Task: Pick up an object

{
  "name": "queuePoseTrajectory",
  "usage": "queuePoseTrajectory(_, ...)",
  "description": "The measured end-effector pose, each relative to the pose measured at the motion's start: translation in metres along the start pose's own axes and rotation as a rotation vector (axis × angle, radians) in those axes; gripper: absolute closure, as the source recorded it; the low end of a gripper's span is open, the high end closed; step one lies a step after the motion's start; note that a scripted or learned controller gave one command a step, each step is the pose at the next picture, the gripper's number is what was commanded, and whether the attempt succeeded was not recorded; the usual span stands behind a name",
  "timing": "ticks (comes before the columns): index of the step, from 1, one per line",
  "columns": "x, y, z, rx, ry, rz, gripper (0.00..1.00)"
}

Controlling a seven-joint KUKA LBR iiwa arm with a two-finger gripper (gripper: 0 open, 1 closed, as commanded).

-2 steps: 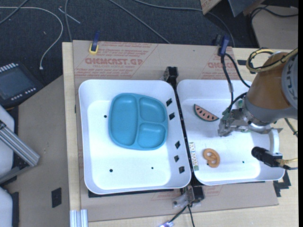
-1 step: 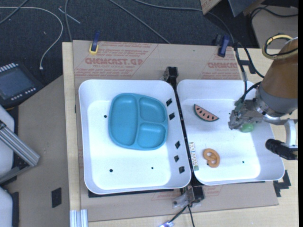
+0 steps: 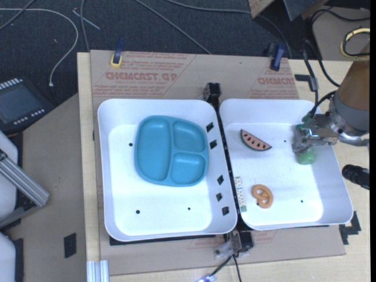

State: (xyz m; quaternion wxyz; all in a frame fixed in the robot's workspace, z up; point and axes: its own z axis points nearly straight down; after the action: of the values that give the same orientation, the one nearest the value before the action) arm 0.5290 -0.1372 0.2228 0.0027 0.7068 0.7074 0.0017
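A small pale-green object (image 3: pixel 305 155) sits in the right white bin (image 3: pixel 329 207) near its right wall, directly under the gripper (image 3: pixel 306 141); whether it is grasped cannot be told. A watermelon-slice toy (image 3: pixel 255 140) and brown pretzel (image 3: pixel 262 195) lie nearby. The left bin (image 3: pixel 117 204) holds a blue divided plate (image 3: pixel 171 150).

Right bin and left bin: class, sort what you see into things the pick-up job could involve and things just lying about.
Part of the job:
tool
green object under the tool
watermelon slice
pretzel
right bin

Just lying about:
blue divided plate
left bin
cables beyond the bench
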Motion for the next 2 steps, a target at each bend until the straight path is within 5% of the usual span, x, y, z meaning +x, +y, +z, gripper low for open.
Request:
queuePoseTrajectory(1,0.000,0.001,-0.023,0.002,0.001,0.000,1.00)
queuePoseTrajectory(2,0.046,0.012,-0.026,0.004,0.003,-0.005,1.00)
